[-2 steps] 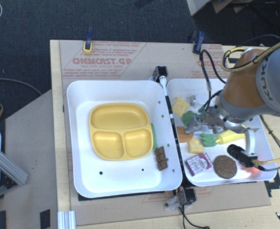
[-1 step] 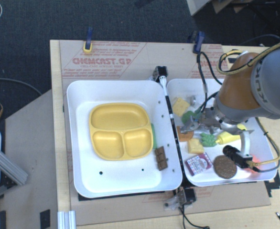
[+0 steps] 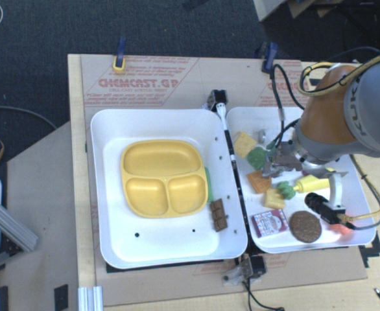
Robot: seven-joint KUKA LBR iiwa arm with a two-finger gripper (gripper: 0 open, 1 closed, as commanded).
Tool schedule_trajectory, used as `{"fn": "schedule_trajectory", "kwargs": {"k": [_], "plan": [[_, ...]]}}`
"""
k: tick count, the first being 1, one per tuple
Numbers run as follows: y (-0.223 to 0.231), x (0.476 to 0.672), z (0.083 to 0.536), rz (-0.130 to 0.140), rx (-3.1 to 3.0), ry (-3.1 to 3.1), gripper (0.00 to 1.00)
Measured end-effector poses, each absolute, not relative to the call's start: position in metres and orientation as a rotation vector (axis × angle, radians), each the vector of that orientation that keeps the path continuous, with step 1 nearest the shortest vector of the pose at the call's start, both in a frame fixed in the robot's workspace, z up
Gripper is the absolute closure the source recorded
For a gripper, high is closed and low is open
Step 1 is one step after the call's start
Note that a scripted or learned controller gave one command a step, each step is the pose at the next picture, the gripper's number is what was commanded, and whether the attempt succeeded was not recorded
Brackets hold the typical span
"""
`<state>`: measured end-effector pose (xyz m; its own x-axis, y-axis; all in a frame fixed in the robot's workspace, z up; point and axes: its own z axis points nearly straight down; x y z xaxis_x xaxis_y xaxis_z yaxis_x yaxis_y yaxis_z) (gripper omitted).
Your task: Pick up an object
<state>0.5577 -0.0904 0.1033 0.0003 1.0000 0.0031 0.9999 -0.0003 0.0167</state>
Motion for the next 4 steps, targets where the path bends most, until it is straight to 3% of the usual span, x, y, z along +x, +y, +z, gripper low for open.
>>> {"fn": "schedule_trajectory", "kwargs": {"k": [1, 2, 4], "plan": [[-0.092, 0.559, 0.166, 0.002, 2.218, 2.22, 1.0], [-0.092, 0.56, 0.219, 0.005, 2.216, 2.219, 1.0], [0.003, 0.537, 0.228, 0.002, 2.218, 2.226, 1.0]]}}
